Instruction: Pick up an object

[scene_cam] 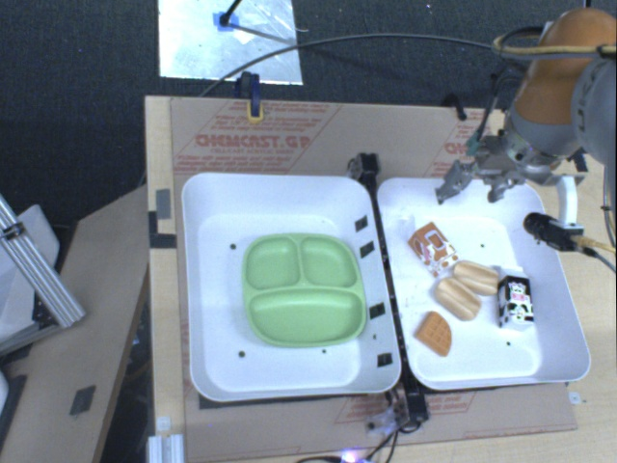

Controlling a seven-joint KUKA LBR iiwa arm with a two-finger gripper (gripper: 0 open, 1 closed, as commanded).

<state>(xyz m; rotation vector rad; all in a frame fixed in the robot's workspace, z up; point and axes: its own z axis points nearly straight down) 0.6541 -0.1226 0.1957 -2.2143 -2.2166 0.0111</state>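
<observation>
White plastic forms both bins: the left bin (207, 258) and the right bin (554, 355) sit side by side on a board printed with red lettering. In the left bin you see a green divided plate (304, 289), lying flat near the middle, three compartments facing up.

The right bin carries the loose items. Near its centre lies a small orange-and-white packet (433, 247). Just below it, two tan buns (466, 288) lie touching each other. Beside them, toward the right wall, stands a black-and-white carton (516, 302). A waffle (435, 334) lies below the buns, near the front.

The gripper (472, 183) hangs over the far edge of the right bin, above and apart from every item. You see its two dark fingers spread wide, with nothing between them. The arm's orange band (569, 32) shows at upper right, and cables loop from it across the dark backdrop.
</observation>
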